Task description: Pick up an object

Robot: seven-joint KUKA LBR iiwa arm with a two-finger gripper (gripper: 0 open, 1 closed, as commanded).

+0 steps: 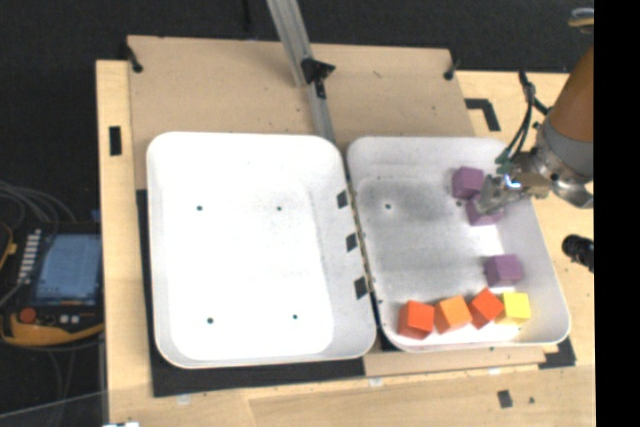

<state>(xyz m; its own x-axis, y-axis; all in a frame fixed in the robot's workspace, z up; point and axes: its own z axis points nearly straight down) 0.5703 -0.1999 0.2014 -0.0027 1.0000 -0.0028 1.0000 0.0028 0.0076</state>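
Note:
In the right bin (420, 245) lie several small blocks. A purple block (467, 181) sits near the far right, and my gripper (492, 199) is low over the bin just to its right, touching or nearly touching it. Another purple piece (484, 214) shows right under the gripper. A third purple block (503, 269) lies farther toward the front. Along the front wall stand an orange-red block (416, 318), an orange block (453, 312), a red block (487, 306) and a yellow block (516, 305).
The left bin (250, 245) stands beside the right one. A slanted metal pole (290, 25) rises from behind the bins. A screen device (62, 270) with cables sits off the bench at the left.

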